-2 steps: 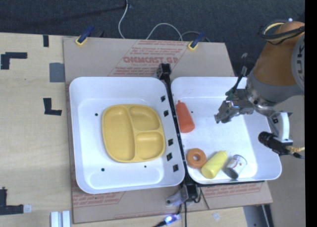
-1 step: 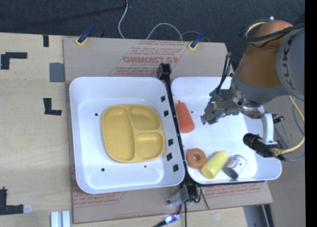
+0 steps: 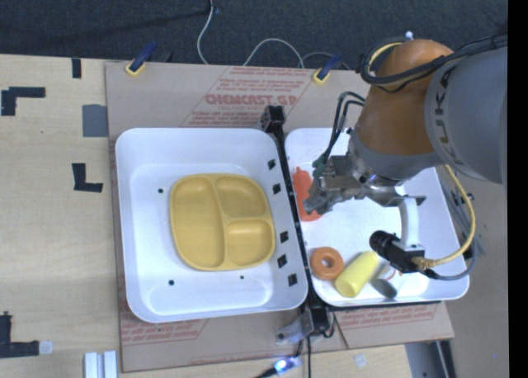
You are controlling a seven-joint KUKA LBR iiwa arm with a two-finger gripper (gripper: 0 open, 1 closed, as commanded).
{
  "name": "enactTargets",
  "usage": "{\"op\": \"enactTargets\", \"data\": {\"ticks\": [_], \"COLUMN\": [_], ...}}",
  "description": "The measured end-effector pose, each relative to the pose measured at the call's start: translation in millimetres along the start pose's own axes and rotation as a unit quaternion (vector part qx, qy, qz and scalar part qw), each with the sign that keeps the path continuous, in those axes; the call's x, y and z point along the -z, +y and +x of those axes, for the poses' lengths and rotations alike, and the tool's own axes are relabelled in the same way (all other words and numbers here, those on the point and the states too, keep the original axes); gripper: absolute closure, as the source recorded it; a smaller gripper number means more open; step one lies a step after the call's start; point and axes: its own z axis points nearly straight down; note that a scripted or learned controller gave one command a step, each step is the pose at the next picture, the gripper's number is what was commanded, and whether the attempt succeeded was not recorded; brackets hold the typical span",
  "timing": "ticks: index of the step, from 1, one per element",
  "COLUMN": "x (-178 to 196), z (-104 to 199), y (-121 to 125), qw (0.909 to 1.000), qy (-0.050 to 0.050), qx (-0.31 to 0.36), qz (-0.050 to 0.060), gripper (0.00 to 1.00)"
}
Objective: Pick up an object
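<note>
In the right bin (image 3: 437,290) lie an orange ring (image 3: 327,262), a yellow cylinder (image 3: 356,274) and a small grey piece (image 3: 384,288) near the front edge. A red-orange object (image 3: 304,195) lies by the bin's left wall, partly hidden by my gripper (image 3: 320,193). The gripper hangs low over the left part of the right bin, right beside that red-orange object. The orange wrist band and grey arm loom above it from the right.
The left bin (image 3: 140,162) holds a yellow divided plate (image 3: 221,221). A black divider (image 3: 284,203) with clips runs between the bins. A black cable fitting (image 3: 394,249) hangs off the arm over the right bin. Cardboard lies under both bins.
</note>
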Motion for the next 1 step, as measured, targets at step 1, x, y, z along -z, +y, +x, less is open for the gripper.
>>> {"op": "enactTargets", "data": {"ticks": [1], "x": [-5.8], "z": [50.6], "y": [-14.7], "qw": [1.0], "qy": [-0.001], "qx": [-0.001], "qz": [0.0], "gripper": [1.0]}}
